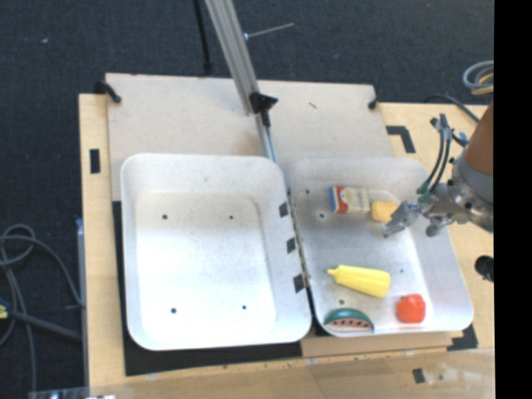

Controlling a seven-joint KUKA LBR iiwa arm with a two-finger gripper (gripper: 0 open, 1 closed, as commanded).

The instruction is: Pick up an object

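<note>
While the pale wooden bench (191, 115) spreads flat and matte beneath everything, two shallow white plastic bins with rounded corners sit on it side by side, their inner walls touching along the middle. A ribbed silver metal post (229, 36) slants up from the bench behind that seam. The left white bin (208, 252) shows a smooth, faintly speckled floor dotted with a few small dark holes. The right white bin (432, 260) carries the loose objects.

At the right bin's far right side hangs the grey metal arm (474, 169), dark cables looping beside it, and its two-finger gripper (413, 220) sits low over the bin's upper right area. The two slim grey fingers (396, 223) stand spread apart, with nothing pinched between them; one fingertip lies just beside a small rounded yellow block (382, 211).

Largest of the objects is a glossy yellow plastic bottle with a tapered nozzle (361, 279), lying on its side near the bin's middle. A small rectangular carton with a red, white and blue label (347, 199) lies toward the far wall, touching or nearly touching the yellow block. A flat half-round watermelon slice toy with a green rim (349, 322) rests at the near wall, and a round, smooth orange-red ball-like toy (411, 308) sits just right of it.
</note>
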